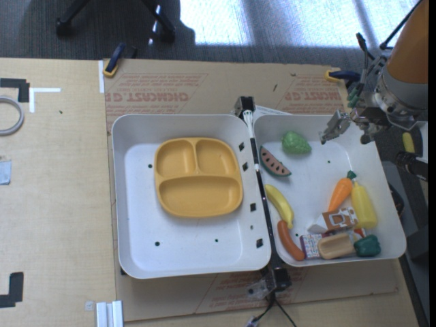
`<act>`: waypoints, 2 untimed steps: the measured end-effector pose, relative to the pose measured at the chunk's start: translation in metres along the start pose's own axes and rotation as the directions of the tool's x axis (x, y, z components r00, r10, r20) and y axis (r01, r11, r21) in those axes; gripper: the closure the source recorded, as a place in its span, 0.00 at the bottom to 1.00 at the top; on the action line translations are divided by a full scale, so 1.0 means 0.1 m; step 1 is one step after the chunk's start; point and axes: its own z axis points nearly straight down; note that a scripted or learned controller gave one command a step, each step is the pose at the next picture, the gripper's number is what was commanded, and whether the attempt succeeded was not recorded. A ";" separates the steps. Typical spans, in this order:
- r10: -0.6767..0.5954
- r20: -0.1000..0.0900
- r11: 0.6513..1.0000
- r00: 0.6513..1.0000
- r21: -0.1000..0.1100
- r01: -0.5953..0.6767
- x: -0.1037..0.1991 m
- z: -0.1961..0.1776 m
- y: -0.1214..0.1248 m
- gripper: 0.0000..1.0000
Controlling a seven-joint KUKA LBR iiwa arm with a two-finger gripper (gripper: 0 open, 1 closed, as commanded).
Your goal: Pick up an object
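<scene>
Camera view shows the hand (347,125) hanging open and holding nothing over the right bin's (390,176) far edge, near the green lump (296,143). That toy looks light, stiff and bumpy, so I'd pinch it across its middle; the fingers shouldn't slip much.

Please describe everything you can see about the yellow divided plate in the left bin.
The yellow divided plate looks like smooth matte plastic, a rounded rectangle with a raised rim. Ridges split it into three compartments: two smaller ones at the far side and one wide one at the near side, all holding nothing. It lies flat and upright on the floor of the left shallow white bin, roughly central, apart from the walls. Nothing touches it except the bin floor.
</scene>
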 end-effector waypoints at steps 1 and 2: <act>0.343 -0.001 0.939 0.939 0.002 -0.343 -0.30 0.84 -0.46 0.00; 0.410 -0.007 0.912 0.912 0.008 -0.410 -0.30 1.75 -0.64 0.00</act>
